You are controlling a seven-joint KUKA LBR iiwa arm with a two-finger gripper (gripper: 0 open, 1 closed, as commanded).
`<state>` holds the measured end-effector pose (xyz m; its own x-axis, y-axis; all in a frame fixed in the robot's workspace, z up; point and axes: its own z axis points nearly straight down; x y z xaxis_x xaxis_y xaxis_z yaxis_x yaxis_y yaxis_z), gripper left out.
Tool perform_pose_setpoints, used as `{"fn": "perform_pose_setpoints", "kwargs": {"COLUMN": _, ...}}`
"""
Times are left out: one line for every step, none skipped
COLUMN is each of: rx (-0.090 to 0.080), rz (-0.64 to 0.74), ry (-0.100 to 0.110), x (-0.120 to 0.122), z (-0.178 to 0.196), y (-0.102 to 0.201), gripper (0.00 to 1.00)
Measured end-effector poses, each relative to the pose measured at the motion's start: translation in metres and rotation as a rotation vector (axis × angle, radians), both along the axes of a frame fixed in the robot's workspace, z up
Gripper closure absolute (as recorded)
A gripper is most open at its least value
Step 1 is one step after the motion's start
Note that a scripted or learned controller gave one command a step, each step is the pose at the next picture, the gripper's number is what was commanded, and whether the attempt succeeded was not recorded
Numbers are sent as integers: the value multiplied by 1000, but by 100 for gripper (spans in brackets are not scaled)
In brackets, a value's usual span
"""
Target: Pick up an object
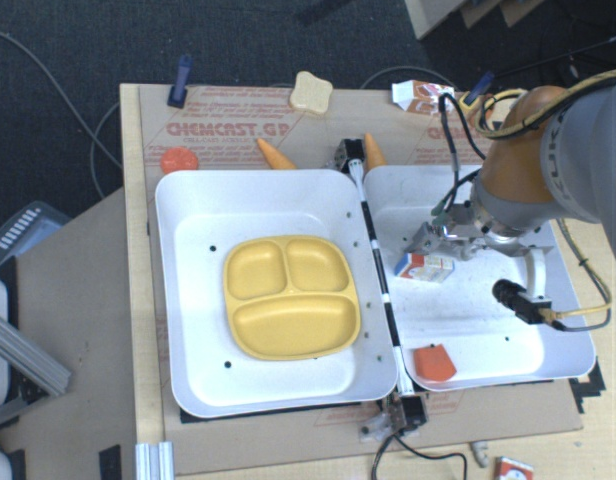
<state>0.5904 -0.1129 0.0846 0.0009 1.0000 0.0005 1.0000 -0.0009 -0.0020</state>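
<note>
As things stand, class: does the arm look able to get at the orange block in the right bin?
Probably yes. The orange block lies alone near the front edge of the right bin, nothing on or against it, and the pincer already hangs over that bin.

- Grey arm [586,153] entered from the right edge, bent downward over the bench.
- Orange band [518,158] sat just above the wrist, facing left.
- Wrist pointed down and leftward.
- Gripper [435,243] hung low at the arm's left end; metal parts visible, finger spread too blurred to read.
</note>
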Motion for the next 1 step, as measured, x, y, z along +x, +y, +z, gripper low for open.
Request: {"fn": "perform_pose_setpoints", "kwargs": {"rx": -1, "rz": 1, "ry": -4, "x": 49, "z": 0, "y": 22, "gripper": 0}}
